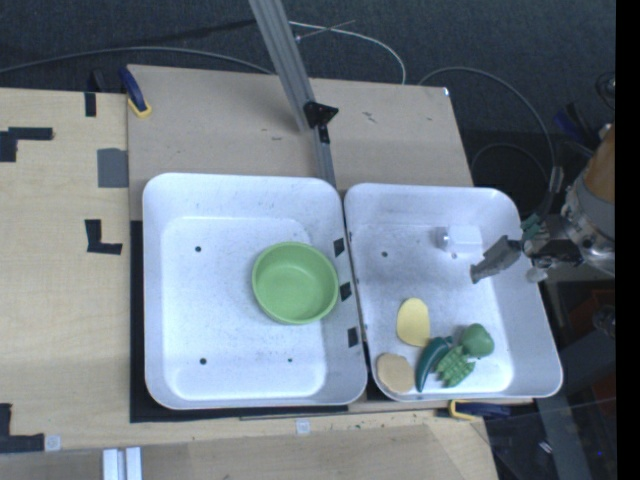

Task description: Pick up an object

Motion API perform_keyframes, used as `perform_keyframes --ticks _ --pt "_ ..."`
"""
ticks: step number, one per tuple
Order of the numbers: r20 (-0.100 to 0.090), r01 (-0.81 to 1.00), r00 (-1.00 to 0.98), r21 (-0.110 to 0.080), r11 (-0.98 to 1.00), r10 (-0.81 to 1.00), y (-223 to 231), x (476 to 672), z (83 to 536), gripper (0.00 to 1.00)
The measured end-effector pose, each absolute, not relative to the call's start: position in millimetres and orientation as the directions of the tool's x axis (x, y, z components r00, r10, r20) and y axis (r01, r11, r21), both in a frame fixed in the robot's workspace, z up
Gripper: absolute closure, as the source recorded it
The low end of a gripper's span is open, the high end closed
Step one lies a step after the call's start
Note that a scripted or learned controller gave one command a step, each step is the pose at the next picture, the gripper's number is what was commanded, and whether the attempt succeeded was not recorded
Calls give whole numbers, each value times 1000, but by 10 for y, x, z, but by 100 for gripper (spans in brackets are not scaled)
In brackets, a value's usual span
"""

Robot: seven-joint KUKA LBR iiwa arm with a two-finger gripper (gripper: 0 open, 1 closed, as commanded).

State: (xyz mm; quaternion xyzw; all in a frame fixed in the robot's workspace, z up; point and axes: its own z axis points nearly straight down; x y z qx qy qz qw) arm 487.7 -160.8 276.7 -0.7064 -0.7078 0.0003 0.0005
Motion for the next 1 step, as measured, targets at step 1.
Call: perform_keyframes --ticks 1 --pt "0 1000 -2 -1 2 1000 -1609 4877 2767 0"
